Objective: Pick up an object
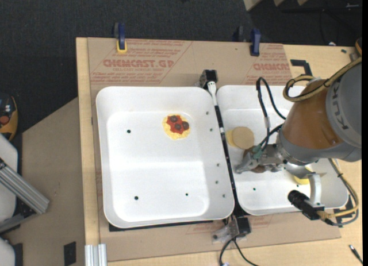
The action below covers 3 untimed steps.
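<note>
A small round toy pizza (177, 127), yellow with red and dark toppings, lies in the upper middle of the left bin (115, 161). A flat tan disc (241, 138) rests in the right bin (265, 200), close to its left wall. My gripper (249, 162) is low in the right bin, just below and right of the tan disc, near the divider between the bins. The wrist and arm hide what lies under it.
The grey and orange arm (322, 124) covers much of the right bin's right half. Black cables (263, 99) loop over the right bin's upper part. Blue clamps (120, 31) hold the board's far edge.
</note>
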{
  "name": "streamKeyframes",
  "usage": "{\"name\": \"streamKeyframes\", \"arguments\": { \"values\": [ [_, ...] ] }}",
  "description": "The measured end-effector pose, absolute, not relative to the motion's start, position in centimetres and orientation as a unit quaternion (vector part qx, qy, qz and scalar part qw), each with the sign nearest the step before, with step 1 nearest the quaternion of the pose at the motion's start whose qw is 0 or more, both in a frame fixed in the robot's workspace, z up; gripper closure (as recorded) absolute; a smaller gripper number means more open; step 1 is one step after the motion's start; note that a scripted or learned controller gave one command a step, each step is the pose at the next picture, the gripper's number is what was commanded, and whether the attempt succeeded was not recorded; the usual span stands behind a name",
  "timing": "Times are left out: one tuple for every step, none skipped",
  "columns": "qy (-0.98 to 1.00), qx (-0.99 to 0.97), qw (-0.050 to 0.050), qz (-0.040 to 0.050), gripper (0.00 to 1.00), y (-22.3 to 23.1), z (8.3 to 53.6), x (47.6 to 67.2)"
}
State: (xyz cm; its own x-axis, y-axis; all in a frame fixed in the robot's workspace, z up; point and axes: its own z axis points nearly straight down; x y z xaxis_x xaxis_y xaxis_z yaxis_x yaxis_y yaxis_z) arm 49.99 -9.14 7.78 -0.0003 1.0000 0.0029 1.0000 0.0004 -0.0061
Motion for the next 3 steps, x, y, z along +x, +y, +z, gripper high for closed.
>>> {"name": "streamKeyframes", "arguments": {
  "values": [
    [-0.706, -0.708, -0.001, -0.0004, 1.00, -9.4, 9.5, 50.1],
    [-0.708, -0.706, -0.003, -0.0015, 1.00, -9.4, 9.4, 56.6],
    [-0.707, -0.707, 0.000, -0.0002, 0.00, -9.4, 9.4, 56.3]
  ]
}}
